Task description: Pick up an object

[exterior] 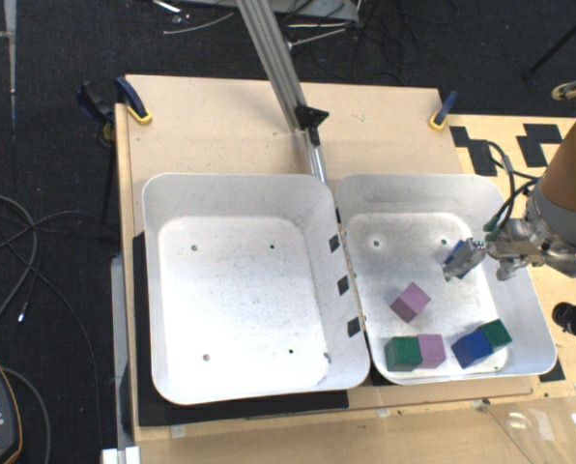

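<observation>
Bench: bears two shallow white bins side by side.

Left bin: nothing in it that I am after.

Right bin: all my candidates sit at its near end.

My arm: reaches in from the right, over this bin's right side.

My pincer: hangs above the middle of the right bin, far of the blocks. A small blue-grey shape shows at its tip; whether that is a held piece or my own finger, and whether I am released or clenched, I cannot tell.

Blocks, none touched by me: lone purple block, nearest my tip; near-left green block touching a second purple block; blue block touching a green one.

Step, as I judge it: approach, no grasp confirmed. Next calls for shifting nearward over the lone purple block, then descending squarely.
</observation>
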You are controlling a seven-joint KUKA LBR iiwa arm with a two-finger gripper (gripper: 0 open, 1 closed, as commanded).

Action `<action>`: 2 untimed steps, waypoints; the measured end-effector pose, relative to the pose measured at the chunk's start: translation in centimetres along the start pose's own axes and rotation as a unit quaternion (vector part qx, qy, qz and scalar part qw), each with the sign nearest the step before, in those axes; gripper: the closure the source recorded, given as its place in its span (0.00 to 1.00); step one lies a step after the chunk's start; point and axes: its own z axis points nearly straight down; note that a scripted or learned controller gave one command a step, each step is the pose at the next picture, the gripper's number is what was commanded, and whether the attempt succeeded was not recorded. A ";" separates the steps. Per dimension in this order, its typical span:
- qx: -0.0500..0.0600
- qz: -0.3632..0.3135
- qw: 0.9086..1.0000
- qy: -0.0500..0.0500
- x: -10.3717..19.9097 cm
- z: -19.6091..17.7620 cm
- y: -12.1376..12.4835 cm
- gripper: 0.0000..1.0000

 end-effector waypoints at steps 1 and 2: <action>0.000 0.000 1.000 0.000 2.6 10.9 2.0 0.00; 0.001 0.004 1.000 -0.002 -5.0 10.9 -1.4 0.00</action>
